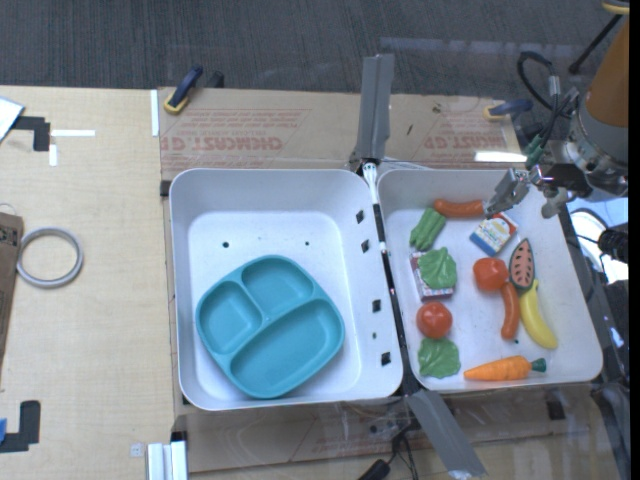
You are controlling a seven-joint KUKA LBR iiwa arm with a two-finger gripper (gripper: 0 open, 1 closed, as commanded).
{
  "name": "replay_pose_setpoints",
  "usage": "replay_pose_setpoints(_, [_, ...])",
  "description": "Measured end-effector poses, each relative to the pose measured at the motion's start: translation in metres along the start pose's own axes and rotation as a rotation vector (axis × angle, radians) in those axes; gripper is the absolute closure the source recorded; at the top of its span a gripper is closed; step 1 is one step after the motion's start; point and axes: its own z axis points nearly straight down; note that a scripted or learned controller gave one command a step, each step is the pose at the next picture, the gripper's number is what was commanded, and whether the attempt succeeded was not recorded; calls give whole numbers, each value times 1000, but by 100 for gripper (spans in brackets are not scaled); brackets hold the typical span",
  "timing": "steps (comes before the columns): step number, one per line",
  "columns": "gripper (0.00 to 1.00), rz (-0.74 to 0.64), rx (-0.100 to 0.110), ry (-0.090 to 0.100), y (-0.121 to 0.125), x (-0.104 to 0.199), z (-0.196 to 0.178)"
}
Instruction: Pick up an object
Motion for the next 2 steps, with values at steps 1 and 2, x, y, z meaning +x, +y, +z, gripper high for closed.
replay_pose_setpoints(1, [0,-48,-1,1,-53,-36,56])
replay_pose_setpoints(2, [100,-45,4,1,-53,-37,50])
